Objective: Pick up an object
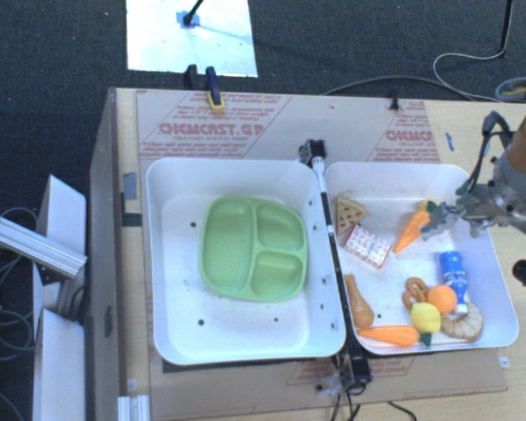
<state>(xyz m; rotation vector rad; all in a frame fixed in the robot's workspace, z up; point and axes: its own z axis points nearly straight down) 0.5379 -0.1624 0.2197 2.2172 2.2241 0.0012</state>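
My gripper [456,224] hangs over the upper right part of the right bin [500,281], reaching in from the right. Its fingers stand apart and open, with nothing between them. One fingertip [435,224] is right beside the upper carrot [411,228], which lies tilted with its green top toward the gripper. A blue bottle [453,275] lies just below the gripper. Lower down sit a pretzel [415,289], an orange [442,299], a lemon [426,317], a tan croissant [463,324] and a second carrot [390,333].
A waffle piece [350,211], a red-and-white box [367,246] and a drumstick [358,301] lie along the right bin's left side. The left bin [171,235] holds a green divided plate [253,248]. A black-and-white divider rod [328,217] runs between the bins.
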